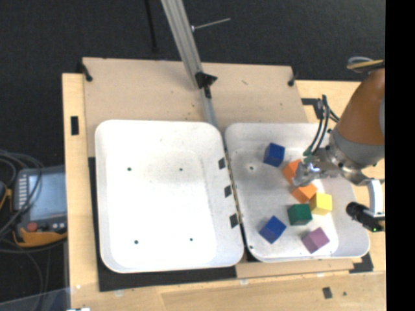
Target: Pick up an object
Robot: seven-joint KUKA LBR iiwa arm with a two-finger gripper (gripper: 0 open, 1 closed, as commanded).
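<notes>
Two white bins sit side by side on the bench, the gripper [310, 171] lowered into the right bin [249, 138] over crowded orange cubes [293, 170], its grasp impossible to tell; one cube is best centred before lifting.

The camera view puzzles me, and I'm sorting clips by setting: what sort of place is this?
Probably a robotics lab test bench: a grey arm with an orange band reaches over two shallow white plastic bins, small coloured cubes lie in the right bin, and a handheld control pendant sits beside the bench.
</notes>
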